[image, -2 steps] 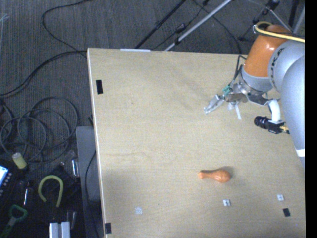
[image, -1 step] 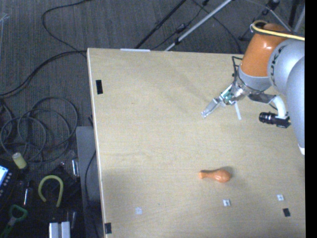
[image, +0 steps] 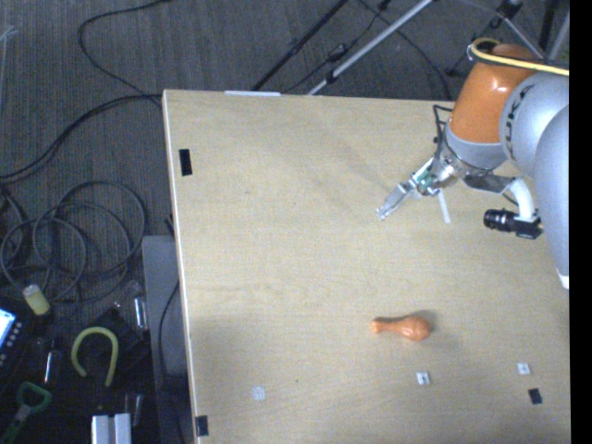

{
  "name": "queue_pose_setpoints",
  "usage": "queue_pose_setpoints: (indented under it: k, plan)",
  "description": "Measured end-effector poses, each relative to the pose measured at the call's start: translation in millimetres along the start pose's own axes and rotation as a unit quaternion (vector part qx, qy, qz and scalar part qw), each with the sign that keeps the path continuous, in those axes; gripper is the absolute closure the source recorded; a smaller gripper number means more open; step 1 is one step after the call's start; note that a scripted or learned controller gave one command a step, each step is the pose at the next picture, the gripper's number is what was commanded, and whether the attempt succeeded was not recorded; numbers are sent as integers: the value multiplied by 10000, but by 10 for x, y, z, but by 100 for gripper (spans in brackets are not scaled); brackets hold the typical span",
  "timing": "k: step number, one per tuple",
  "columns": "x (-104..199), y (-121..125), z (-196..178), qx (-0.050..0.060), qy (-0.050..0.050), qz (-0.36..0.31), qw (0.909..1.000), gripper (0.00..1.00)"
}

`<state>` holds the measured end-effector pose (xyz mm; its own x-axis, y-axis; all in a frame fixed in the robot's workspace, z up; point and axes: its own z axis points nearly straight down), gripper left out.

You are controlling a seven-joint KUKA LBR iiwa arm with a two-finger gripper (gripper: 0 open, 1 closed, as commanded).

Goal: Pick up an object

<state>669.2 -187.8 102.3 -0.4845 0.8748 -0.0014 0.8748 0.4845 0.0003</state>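
The claw [image: 414,195] hangs spread wide and empty, well above the orange drumstick [image: 403,327] lying on the bare surface [image: 277,248]; my guess: its rounded, tapering shape could roll from closing fingers.

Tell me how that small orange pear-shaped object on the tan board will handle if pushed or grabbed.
The orange object lies on its side with a rounded bulb and narrow neck, so a push would probably roll it in an arc. It looks small, likely light. Its smooth, curved surface may slip between the jaws.
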Motion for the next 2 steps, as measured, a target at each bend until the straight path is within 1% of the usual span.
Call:
queue_pose_setpoints:
  k: [2]
  plan:
    - [0,0,0,0,0,0,10000,0]
